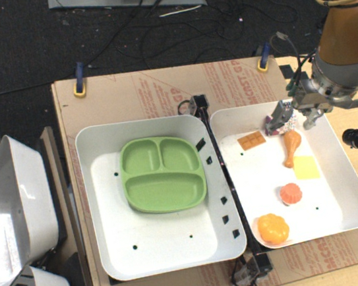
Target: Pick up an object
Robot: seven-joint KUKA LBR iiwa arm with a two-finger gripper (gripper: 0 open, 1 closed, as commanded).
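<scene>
The right bin (343, 168) holds several toy foods: an orange cracker (251, 141), a drumstick (291, 146), a yellow cheese square (306, 167), a pink-red round piece (291, 193) and an orange pepper (273, 228). My gripper (279, 119) hangs over the bin's far edge, just above the drumstick's top end and right of the cracker. Nothing shows between its fingers.
The left bin (115, 248) holds a green divided plate (164, 174). A black divider (217, 166) runs between the bins. Yellow clamps (79, 88) (264, 63) sit at the board's far edge. White tubs (17, 216) stand at the left.
</scene>
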